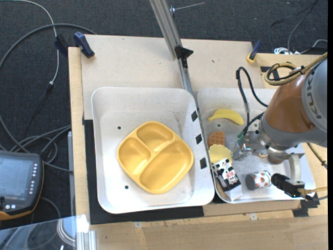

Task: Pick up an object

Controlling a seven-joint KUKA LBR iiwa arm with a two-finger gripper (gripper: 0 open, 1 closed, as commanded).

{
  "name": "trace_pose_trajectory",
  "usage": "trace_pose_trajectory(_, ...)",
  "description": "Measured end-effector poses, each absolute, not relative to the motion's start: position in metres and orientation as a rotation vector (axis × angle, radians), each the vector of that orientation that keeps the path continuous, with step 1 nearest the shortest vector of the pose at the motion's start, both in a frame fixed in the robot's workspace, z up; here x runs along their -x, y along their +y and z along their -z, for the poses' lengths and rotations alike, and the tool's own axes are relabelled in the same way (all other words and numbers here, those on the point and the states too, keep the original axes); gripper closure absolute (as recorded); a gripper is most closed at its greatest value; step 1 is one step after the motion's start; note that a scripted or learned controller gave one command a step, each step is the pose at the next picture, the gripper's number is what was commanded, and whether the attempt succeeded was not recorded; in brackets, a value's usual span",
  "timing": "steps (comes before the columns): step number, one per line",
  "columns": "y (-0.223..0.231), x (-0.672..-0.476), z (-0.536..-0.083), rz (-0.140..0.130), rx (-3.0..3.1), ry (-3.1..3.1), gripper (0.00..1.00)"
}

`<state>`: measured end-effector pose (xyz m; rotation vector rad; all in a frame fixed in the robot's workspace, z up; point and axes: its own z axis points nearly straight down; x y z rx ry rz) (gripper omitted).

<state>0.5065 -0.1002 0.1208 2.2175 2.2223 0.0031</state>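
Left bin (109,113): yellow divided plate (155,157) lies flat. Right bin (221,94): banana (227,116) at far side, brown waffle (217,138), yellow piece (219,152), black-and-white box (226,173), small can (258,180) near front. End effector (243,147) sits low just right of waffle; clenched or released, cannot tell.

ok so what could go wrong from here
1. The gripper hangs over the crowded right bin, close beside the waffle and yellow block. It may shove them aside rather than catch one.
2. The cow-print box lies near the bin's corner, so a grab there might hit the wall.
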Motion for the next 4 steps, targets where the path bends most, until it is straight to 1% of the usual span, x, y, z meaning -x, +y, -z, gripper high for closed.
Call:
trace_pose_trajectory(1, -0.042, -0.540, -0.248, -0.012, -2.210, 2.224, 1.00)
trace_pose_trajectory(2, 0.002, -0.595, -0.299, -0.013, -2.209, 2.226, 1.00)
trace_pose_trajectory(3, -0.001, -0.592, -0.307, -0.002, -2.215, 2.224, 1.00)
trace_pose_trajectory(4, -0.001, -0.593, -0.317, -0.002, -2.213, 2.225, 1.00)
